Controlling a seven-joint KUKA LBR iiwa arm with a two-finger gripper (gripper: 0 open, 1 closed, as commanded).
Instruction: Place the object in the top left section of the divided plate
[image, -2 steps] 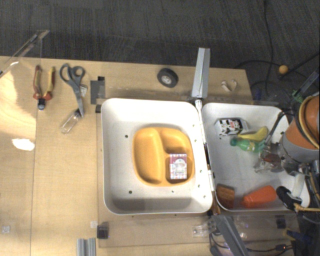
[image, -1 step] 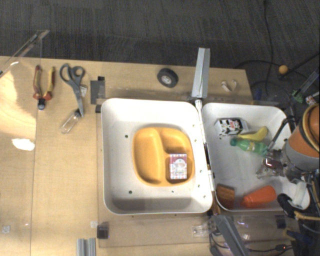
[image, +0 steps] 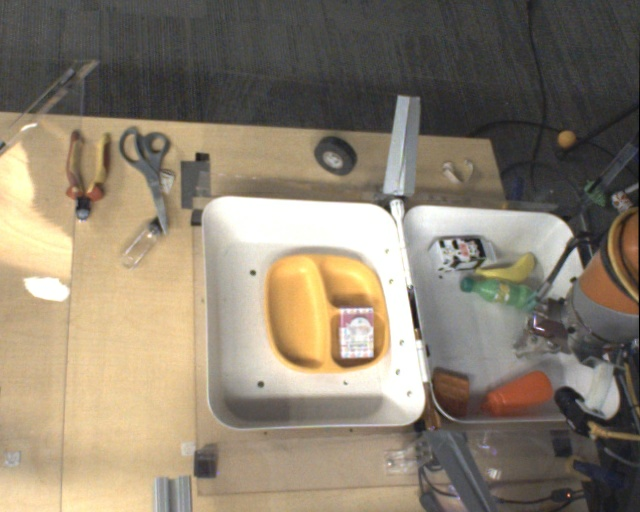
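A yellow divided plate (image: 300, 315) lies in the left bin (image: 240, 390). A small pink and white box (image: 357, 333) rests in the plate's lower right section. My gripper (image: 543, 327) hangs over the right bin (image: 470, 340), near its right wall, just below the green bottle (image: 497, 291) and above the orange carrot-shaped piece (image: 518, 394). Nothing shows between its tips. The arm's orange band (image: 622, 262) is at the right edge.
The right bin also holds a white and black carton (image: 460, 252), a yellow banana (image: 512, 268) and a brown block (image: 452, 389). Scissors (image: 150, 170), pliers (image: 85, 170) and a tape roll (image: 336, 154) lie on the bench behind the bins.
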